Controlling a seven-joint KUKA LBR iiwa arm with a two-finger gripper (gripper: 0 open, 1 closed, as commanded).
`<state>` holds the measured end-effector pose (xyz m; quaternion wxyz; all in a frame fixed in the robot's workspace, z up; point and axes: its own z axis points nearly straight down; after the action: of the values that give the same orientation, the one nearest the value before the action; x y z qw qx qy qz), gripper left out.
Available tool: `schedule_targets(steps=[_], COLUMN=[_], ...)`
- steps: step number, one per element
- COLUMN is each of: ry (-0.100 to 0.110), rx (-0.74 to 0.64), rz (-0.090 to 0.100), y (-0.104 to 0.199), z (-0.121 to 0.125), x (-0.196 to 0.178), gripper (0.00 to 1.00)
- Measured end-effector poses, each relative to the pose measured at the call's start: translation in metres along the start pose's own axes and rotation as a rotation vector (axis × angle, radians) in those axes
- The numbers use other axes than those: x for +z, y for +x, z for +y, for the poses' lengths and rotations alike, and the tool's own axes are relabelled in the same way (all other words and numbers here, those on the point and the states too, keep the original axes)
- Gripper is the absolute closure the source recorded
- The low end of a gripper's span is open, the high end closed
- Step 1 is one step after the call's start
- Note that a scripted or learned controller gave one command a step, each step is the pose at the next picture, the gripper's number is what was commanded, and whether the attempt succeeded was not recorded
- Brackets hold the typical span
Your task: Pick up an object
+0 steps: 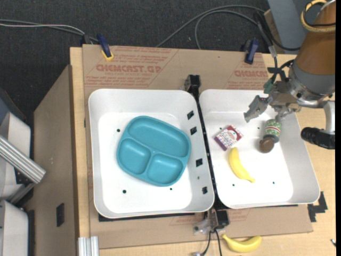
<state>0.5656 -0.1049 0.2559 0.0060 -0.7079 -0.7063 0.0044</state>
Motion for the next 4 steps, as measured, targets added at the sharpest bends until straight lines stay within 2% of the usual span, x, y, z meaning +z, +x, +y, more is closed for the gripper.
schedule_targets(steps=[1, 4], ry=[-0.013, -0.009], rx=[-0.003, -0.002], rz=[-0.002, 0.0], y=[0.0, 0.011], z=[0.002, -0.015], x=[-0.007, 0.143], gripper=[0.0, 0.0])
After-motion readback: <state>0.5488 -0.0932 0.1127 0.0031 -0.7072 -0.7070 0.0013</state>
